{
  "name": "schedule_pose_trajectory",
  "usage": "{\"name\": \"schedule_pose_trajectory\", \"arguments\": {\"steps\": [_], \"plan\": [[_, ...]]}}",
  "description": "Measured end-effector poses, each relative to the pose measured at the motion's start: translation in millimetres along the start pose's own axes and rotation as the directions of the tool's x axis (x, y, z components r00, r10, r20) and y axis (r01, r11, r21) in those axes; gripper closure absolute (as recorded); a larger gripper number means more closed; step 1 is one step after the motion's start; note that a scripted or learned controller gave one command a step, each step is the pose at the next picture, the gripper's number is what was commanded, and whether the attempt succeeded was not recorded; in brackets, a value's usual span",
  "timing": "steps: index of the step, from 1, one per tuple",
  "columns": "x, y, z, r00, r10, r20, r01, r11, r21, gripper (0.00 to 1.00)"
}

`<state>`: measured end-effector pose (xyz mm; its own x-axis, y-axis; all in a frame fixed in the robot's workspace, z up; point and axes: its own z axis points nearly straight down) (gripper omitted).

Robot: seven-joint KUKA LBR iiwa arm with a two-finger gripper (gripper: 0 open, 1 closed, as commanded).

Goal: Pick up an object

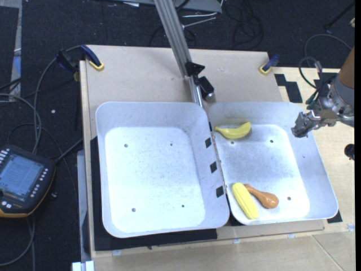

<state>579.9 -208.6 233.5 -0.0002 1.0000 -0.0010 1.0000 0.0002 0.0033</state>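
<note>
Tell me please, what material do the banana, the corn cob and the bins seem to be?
The banana and corn cob look like smooth toy plastic, judging by their even yellow colour. The bins look like matte white plastic or painted metal, speckled with dark marks; which one is unclear.

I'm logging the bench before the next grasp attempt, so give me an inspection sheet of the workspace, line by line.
Surface: tan bench bearing two shallow white bins, left bin and right bin, side by side.
Job's things: banana at the right bin's far left; corn cob and an orange-brown drumstick-shaped toy touching at its near edge.
Clutter: yellow-tipped clamps at the bench's far corners.
End effector: above the right bin's far right rim, nothing seen in it.
Cables: black cables on the floor to the left.
Surroundings: dark carpet, handheld pendant at left, slanted metal pole.
</note>
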Motion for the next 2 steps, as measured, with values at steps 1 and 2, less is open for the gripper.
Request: {"name": "schedule_pose_trajectory", "arguments": {"steps": [1, 2], "plan": [[57, -16, -3, 1.0, -0.004, -0.002, 0.004, 1.0, 0.003, 1.0], [108, -17, -11, 1.0, -0.004, -0.002, 0.004, 1.0, 0.002, 1.0]]}}
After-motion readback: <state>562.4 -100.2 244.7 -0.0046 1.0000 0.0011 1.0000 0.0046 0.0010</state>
